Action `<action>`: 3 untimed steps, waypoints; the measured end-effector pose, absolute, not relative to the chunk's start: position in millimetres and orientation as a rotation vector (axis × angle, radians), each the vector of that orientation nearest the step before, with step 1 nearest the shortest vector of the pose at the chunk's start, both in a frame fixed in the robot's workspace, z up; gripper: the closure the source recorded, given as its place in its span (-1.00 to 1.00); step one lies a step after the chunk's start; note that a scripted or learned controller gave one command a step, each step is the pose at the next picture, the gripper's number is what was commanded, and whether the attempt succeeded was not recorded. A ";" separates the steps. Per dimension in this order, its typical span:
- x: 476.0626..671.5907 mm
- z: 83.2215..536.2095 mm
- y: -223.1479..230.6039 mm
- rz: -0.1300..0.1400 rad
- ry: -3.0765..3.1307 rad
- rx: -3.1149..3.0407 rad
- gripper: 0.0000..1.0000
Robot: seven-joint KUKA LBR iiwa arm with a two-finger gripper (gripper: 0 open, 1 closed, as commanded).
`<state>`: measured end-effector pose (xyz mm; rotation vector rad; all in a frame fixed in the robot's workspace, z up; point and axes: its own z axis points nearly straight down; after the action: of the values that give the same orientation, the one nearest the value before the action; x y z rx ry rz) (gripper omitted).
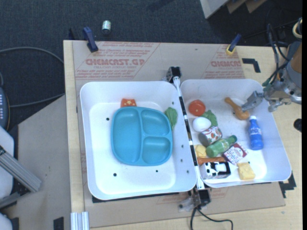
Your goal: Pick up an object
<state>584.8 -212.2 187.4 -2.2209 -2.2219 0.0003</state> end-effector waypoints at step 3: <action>554.0 119.8 -189.4 -0.001 -2.224 -2.221 1.00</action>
<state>554.0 -189.4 119.8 -2.2213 -2.2237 -0.0011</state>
